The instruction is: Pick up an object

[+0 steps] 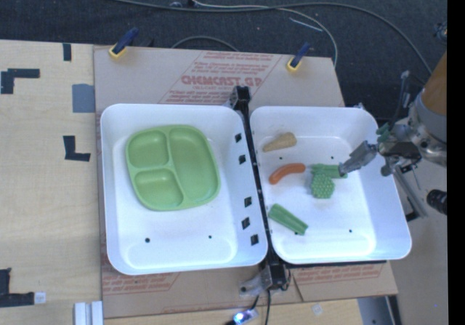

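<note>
The right bin (363, 243) holds several small items: a tan bread-like piece (279, 142), an orange sausage (287, 171), a green broccoli-like piece (322, 184) and a flat green strip (288, 219). My gripper (354, 162) reaches in over the bin's right rim at a slant. Its tip is right beside the upper right end of the broccoli-like piece, close to it or touching it. Nothing is visibly lifted; every item lies on the bin floor.
The left bin (116, 229) bears a green divided plate (172, 167). A black divider (251, 171) with clips runs between the two bins. The bins stand on cardboard (218, 76) held by two clamps. Cables cross the dark floor behind.
</note>
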You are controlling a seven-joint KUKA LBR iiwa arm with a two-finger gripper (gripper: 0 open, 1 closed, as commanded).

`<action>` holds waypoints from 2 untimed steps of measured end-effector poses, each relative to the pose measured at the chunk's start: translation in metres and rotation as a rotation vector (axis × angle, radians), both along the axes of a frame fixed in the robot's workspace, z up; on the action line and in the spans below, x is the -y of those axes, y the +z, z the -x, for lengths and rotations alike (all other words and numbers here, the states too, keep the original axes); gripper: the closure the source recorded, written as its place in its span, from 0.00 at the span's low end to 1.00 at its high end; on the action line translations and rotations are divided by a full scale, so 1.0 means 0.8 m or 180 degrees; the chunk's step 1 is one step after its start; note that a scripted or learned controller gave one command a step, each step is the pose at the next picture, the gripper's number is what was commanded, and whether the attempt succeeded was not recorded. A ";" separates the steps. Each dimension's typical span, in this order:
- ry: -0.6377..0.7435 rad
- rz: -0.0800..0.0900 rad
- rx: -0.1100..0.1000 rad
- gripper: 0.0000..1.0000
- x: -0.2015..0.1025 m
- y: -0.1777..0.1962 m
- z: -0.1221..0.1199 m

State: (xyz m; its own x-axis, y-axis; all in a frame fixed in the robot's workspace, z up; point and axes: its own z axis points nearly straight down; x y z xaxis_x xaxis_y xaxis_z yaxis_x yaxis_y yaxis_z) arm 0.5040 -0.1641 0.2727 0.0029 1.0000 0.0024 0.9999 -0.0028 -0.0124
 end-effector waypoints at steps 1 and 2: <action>0.0012 0.0007 0.0034 0.00 0.000 0.007 -0.003; 0.0009 0.0003 0.0017 0.00 -0.002 -0.072 0.005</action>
